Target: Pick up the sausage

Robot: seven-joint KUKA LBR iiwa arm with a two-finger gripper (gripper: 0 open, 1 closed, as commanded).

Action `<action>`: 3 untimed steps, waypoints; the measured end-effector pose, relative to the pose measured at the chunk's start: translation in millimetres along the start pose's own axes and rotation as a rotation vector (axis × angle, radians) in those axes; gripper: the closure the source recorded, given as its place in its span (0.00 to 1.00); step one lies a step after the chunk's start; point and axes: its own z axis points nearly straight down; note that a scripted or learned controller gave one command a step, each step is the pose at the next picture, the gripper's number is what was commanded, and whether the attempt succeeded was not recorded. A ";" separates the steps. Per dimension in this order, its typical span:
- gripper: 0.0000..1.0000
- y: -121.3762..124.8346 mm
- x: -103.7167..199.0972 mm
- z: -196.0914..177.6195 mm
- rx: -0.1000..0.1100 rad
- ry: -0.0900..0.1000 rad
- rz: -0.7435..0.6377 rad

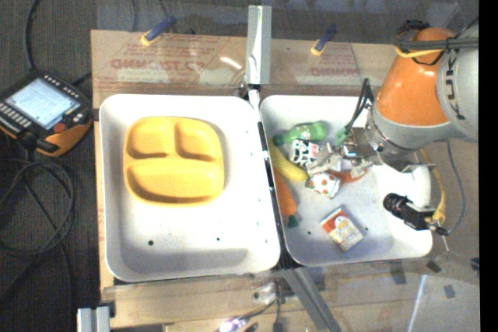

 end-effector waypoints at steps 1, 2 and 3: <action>1.00 0.6 0.8 -8.4 0.001 0.001 -0.001; 1.00 -33.6 -33.5 9.6 0.000 0.000 0.426; 1.00 -46.4 -88.6 1.5 -0.001 -0.003 0.364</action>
